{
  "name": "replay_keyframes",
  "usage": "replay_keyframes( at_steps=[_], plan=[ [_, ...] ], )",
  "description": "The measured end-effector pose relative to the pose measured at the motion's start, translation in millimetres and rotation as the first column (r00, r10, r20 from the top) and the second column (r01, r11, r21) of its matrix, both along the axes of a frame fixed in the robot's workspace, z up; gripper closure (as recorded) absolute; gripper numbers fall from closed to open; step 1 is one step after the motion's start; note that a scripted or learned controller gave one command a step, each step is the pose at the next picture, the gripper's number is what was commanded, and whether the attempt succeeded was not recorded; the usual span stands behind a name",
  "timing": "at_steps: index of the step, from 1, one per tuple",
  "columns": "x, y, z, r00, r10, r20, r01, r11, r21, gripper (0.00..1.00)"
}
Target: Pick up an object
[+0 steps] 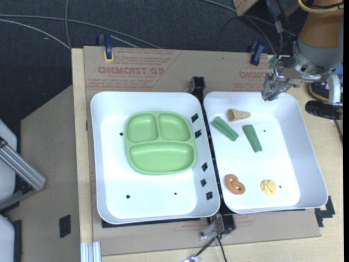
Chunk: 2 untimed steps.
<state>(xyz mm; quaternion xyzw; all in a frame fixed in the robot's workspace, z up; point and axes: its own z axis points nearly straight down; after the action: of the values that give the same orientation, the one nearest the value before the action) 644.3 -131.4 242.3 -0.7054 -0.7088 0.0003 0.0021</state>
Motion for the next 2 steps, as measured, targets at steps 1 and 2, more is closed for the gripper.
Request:
replay_keyframes(
  at_steps=[1, 2],
  plan=[
    [-18, 60, -6, 1.0, 0.0, -0.001, 0.0, 1.0, 0.0, 1.0],
    [-32, 106, -17, 1.0, -0.001, -0.001, 0.001, 1.0, 0.0, 1.0]
  ],
)
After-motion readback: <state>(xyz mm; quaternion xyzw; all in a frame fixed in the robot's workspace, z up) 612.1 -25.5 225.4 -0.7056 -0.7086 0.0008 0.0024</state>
